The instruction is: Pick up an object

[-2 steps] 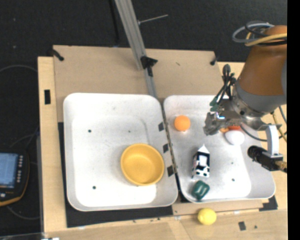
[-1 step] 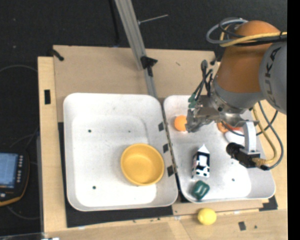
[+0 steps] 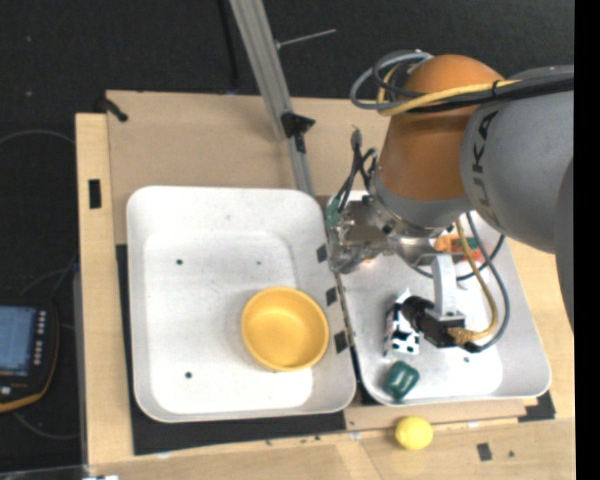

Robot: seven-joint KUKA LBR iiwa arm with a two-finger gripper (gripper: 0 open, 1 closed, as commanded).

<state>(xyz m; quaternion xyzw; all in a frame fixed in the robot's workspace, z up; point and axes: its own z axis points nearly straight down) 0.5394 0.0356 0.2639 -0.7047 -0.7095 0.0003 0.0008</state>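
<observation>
The grey arm comes in from the right and bends down over the far part of the right bin, its orange band bulking large above the wrist. The hand sits low at the left side of that bin, right by the rims where the two bins meet, towards the far half of them. From where I stand the wrist and its cables crowd over it, and I cannot tell whether the hand is open or closed, nor can I make out anything held in it.

The loose things in the right bin lie nearer than the hand. A small white piece with black spots rests towards the bin's near-left part, and a little green item lies just on the near side of it, close to the near rim. Both are apart from the hand.

In the left bin a yellow bowl stands upright, mouth up, in the near-right corner, close to the wall shared with the right bin.

A small yellow ball lies outside the bins on the brown bench, just past the right bin's near rim. A slanted metal rail runs from the far side down towards the gap between the bins. Off the bench at the left, a handheld unit with a lit screen rests on the dark floor.
</observation>
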